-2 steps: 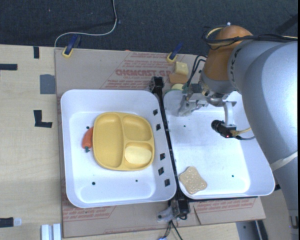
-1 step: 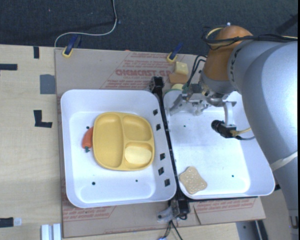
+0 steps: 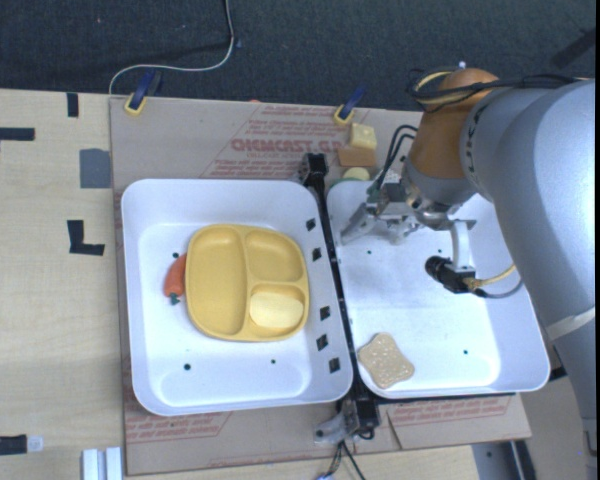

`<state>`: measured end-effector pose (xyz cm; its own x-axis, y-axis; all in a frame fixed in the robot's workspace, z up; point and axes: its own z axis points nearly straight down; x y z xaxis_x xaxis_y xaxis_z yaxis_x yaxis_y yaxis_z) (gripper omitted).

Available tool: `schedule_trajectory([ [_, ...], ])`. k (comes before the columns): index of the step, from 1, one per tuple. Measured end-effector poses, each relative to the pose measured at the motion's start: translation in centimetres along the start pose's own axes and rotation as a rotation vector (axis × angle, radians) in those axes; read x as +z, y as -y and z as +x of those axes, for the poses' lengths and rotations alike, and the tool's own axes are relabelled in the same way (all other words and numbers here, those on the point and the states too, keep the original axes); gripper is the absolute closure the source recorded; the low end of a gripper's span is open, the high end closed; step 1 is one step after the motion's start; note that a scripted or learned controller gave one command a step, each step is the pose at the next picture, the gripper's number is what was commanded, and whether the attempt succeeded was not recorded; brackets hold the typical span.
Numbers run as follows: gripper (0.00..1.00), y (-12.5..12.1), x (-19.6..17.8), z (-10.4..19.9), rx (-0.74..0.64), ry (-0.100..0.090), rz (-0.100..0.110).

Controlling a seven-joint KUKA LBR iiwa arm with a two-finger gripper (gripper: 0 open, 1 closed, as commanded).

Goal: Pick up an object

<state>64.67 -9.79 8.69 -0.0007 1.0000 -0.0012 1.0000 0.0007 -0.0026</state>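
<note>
A: Report the arm [image 3: 540, 188] and its end effector.
B: The grey arm enters over the right bin [image 3: 500, 363]. The gripper [image 3: 365, 220] sits low at that bin's far-left corner; one metal finger angles toward the divider. Whether it is released or clenched cannot be told, and nothing is seen between the fingers.

A: Contents of the left bin [image 3: 145, 368]?
B: A yellow compartment plate [image 3: 242, 273] at its centre, with a pale yellow lump [image 3: 276, 310] in the near-right compartment. An orange-red object [image 3: 173, 278] shows from under the plate's left edge.

A: Right bin?
B: A tan speckled cracker-shaped piece [image 3: 384, 359] at the near-left corner, well apart from the gripper.

A: Any legible writing?
B: Red print on the cardboard sheet [image 3: 270, 133] beyond the bins; it is mirrored and too blurred to read reliably.
</note>
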Motion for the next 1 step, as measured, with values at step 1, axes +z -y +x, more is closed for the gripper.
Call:
schedule_trajectory([
  [1, 0.0, -2.1, 0.27, 0.12, -0.003, 0.001, 0.004],
])
